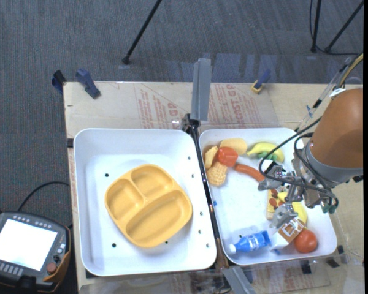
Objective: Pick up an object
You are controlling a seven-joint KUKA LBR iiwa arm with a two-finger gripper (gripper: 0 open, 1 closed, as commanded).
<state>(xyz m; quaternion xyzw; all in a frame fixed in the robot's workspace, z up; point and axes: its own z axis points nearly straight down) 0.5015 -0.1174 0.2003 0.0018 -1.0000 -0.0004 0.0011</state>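
Note:
The right bin [245,219] holds toy food and containers. At its back lie a yellow lemon-like piece [234,144], a banana [265,149], a red pepper [227,157], a corn cob [217,175] and an orange carrot-like stick [250,173]. Near the front lie a blue bottle [253,242], a small brown and white carton [289,230] and a red tomato [306,241]. My gripper [286,206] hangs over the right side of this bin, above yellow items [299,212] and close over the carton. No object shows between its fingers.
The left bin [92,164] carries a yellow divided plate [148,204]. A grey post [201,90] stands behind the seam between the bins. Clamps sit at the board's back edge, and a teach pendant [26,245] lies off the bench at lower left.

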